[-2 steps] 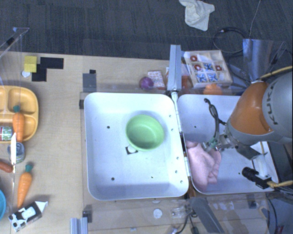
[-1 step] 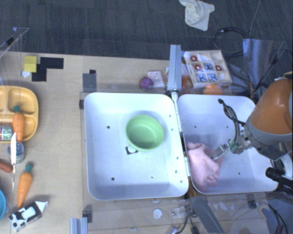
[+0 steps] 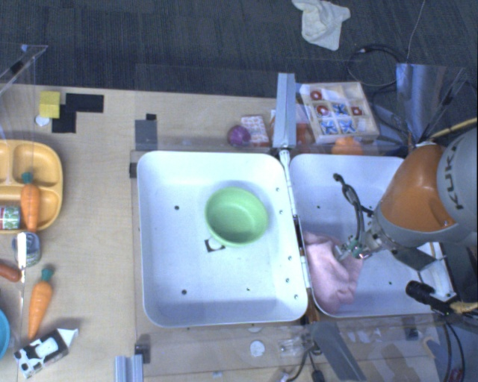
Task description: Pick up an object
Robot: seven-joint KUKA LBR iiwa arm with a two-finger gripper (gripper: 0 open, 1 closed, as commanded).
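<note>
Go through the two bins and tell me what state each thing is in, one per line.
green bowl: upright, open side up, in the left bin
pink cloth: crumpled, lying in the right bin by the divider
gripper: down in the right bin, at the cloth's edge

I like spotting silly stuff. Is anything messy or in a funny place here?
Yes. A crumpled whitish rag lies on the dark floor beyond the bench, away from everything else. A soft pink cloth sits bunched against the right white bin's left wall, under the end effector. The round green bowl stands upright.
</note>
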